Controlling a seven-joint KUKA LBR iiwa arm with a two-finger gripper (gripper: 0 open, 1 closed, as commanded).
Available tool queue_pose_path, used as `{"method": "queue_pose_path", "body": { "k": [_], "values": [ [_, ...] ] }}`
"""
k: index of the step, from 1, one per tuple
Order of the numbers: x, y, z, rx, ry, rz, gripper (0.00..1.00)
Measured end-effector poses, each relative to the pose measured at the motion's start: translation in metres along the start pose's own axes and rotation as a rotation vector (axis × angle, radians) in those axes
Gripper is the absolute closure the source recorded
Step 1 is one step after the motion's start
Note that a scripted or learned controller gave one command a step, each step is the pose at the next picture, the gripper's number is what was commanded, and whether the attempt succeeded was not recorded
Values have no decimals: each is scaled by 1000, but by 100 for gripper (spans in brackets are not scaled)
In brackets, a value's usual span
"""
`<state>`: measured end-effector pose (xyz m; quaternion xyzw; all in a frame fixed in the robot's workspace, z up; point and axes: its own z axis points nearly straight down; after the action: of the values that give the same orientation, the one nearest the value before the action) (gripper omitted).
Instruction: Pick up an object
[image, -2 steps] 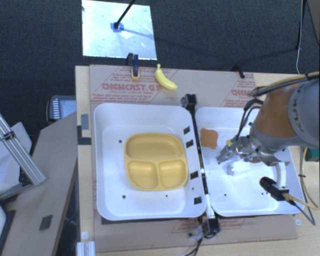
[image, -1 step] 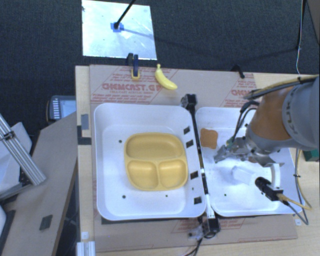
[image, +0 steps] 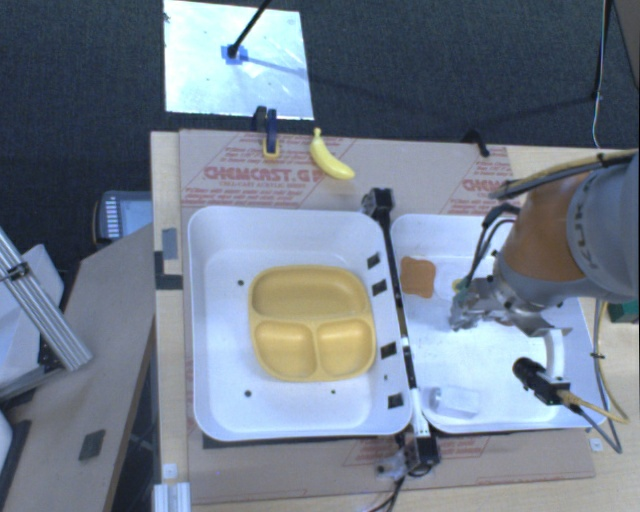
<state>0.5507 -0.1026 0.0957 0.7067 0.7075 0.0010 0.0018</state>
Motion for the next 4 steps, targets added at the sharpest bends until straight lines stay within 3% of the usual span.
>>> {"method": "queue_pose_path", "body": {
  "k": [2,3,4],
  "values": [
    [-4,13,-91,-3,0,-2,100],
    [-5,13,-155,-5,0,-3,100],
    [49,34,-146,0,3,-9,100]
  ]
}}
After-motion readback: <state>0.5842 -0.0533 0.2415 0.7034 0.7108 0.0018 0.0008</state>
